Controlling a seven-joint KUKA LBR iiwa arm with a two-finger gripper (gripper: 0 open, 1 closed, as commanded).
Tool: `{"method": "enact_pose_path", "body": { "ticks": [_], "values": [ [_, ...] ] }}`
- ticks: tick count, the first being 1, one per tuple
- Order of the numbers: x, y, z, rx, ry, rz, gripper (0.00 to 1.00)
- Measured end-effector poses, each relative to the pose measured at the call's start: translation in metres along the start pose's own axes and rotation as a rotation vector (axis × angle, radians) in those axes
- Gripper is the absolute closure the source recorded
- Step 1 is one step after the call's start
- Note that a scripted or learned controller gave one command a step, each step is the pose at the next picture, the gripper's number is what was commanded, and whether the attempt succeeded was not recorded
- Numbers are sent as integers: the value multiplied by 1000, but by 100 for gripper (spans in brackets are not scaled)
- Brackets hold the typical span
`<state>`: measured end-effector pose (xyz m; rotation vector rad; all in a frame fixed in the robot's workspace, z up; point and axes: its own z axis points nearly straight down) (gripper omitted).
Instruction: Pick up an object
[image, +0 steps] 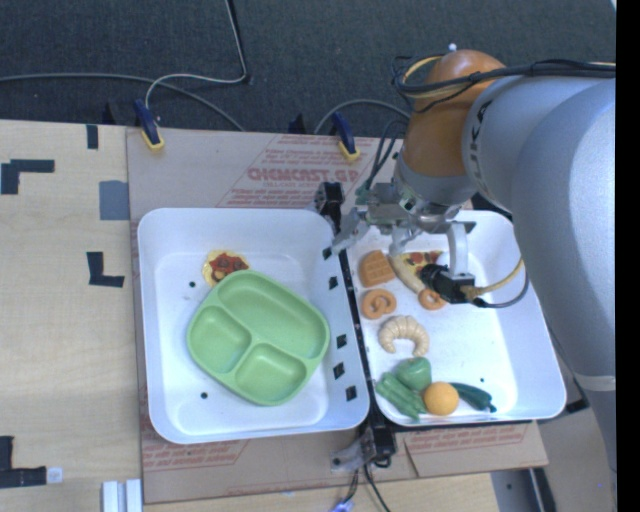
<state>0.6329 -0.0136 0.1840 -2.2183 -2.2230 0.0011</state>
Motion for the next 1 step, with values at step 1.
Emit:
{"method": "enact_pose_path", "body": {
  "ticks": [1],
  "values": [
    [-21,-14,0,0,-1,1,0]
  ]
}}
